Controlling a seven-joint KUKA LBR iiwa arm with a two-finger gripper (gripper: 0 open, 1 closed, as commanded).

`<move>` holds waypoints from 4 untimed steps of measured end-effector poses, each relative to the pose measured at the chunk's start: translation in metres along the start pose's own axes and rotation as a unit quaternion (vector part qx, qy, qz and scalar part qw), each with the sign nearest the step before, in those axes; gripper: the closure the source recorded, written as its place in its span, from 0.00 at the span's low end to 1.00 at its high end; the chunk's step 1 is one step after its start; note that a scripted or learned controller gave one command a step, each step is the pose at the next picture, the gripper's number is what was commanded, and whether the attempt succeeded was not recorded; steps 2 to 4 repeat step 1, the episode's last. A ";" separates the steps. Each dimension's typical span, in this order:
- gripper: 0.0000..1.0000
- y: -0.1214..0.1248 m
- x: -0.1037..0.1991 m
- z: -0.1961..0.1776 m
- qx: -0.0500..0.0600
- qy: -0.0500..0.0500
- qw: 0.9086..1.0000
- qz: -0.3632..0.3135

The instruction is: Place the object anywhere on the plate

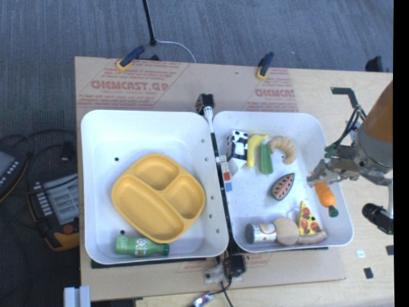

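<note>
Near edge, lower left: green bottle was noted just below the yellow plate in the left bin. Plate compartments lay bare, with room all round. At right, the gripper was seen over the orange carrot, at the right bin's right rim; finger spread could not be told. Plate lay well apart, leftward across the divider.
</note>
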State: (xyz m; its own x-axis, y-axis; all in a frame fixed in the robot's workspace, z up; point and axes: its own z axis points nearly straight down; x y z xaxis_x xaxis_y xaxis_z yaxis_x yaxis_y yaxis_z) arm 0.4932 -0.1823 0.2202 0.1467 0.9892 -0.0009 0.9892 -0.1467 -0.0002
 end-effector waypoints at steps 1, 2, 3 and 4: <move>0.00 0.000 0.000 0.000 0.000 0.000 1.000 0.000; 0.00 0.000 0.000 0.000 0.000 0.000 1.000 0.000; 0.00 0.000 0.000 0.000 0.000 0.000 1.000 0.000; 0.00 0.000 0.000 0.000 0.000 0.000 1.000 0.000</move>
